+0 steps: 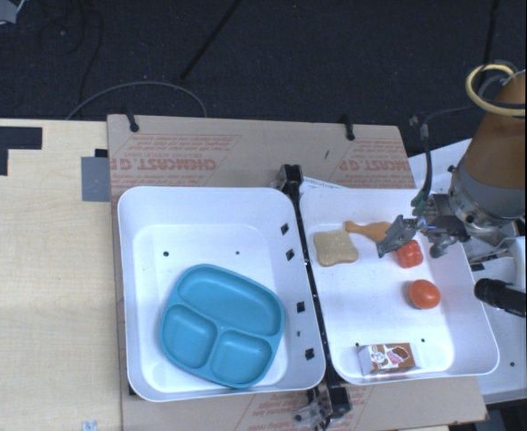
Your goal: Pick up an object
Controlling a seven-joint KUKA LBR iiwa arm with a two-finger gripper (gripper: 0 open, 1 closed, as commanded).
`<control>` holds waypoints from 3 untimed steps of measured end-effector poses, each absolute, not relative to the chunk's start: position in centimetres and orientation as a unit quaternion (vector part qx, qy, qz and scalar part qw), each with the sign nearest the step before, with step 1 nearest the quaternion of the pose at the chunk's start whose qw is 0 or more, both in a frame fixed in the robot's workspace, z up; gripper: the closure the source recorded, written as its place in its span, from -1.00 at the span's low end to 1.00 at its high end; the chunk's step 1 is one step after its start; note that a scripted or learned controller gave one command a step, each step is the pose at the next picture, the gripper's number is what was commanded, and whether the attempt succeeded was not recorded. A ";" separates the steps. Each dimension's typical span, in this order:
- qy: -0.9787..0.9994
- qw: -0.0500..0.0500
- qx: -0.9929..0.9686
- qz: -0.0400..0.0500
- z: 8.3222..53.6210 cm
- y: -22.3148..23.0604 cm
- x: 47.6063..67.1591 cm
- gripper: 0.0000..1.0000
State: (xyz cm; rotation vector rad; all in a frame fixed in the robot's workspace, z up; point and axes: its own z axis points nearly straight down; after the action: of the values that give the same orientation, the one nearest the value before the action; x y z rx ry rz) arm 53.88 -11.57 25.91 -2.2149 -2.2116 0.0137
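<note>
tomato [410, 255] sits at the right bin's [461, 366] far right, touching the gripper [413, 239]; you can't tell whether it is clamped. round and smooth, it may roll toward the second tomato [423, 294] and slip free.

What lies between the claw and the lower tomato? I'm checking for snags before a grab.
Nothing visible. The claw hangs right at the upper tomato; the lower tomato sits apart below it, with bare bin floor between them.
</note>
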 end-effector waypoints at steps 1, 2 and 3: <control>-0.707 0.002 -0.707 0.001 26.6 -11.6 54.1 -1.00; -0.707 0.002 -0.707 0.001 21.7 -11.1 54.9 -1.00; -0.706 0.002 -0.708 0.001 16.4 -10.2 55.3 -1.00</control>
State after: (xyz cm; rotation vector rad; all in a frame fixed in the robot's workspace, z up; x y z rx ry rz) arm 55.30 -10.22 16.44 -2.2204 -2.2162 0.0037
